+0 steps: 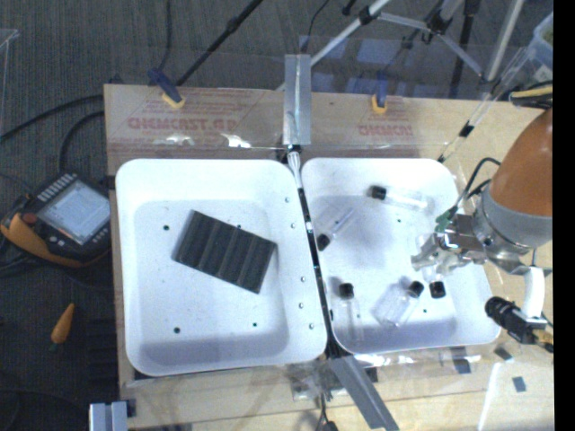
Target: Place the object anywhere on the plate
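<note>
A dark ribbed rectangular plate lies tilted on the floor of the left bin. Several small clear vials with black caps are scattered in the right bin. One vial lies near the back, another vial beside the divider, and a third vial near the front. A loose-looking black cap sits by the right wall. My gripper hangs low over the right side of the right bin, just above that cap and the front vial. Glare hides what is at its tip.
A metal divider rail runs between the bins. Another black-capped vial lies front left in the right bin. A handheld pendant and an orange tool rest left of the bench. Tripod legs and cables cross the back.
</note>
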Tool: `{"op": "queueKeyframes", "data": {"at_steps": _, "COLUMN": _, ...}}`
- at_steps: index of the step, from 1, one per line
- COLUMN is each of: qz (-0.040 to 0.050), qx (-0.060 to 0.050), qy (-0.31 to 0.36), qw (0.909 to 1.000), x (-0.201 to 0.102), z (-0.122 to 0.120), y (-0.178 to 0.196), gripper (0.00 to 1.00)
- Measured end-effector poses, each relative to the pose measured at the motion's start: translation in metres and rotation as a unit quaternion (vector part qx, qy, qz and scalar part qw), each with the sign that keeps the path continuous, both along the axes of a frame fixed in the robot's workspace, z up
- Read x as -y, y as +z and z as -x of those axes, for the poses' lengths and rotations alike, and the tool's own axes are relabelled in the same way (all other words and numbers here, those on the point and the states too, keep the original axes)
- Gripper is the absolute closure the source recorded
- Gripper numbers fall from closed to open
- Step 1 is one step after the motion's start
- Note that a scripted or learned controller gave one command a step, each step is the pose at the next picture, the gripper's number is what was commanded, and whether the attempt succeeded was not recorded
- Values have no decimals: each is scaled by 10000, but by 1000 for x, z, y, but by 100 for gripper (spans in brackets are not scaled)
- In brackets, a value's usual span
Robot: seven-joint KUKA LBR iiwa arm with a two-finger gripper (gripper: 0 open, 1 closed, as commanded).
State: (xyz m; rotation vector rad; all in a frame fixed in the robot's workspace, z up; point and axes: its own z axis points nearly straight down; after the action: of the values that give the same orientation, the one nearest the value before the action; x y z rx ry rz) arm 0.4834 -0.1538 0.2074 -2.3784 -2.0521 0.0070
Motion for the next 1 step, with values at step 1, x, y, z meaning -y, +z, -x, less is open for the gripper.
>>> {"op": "queueKeyframes", "data": {"at_steps": 1, "qz": -9, "qx": -6, "qy": 628, "qw": 9980, "x": -60, "z": -87, "y": -38, "gripper": 100}}
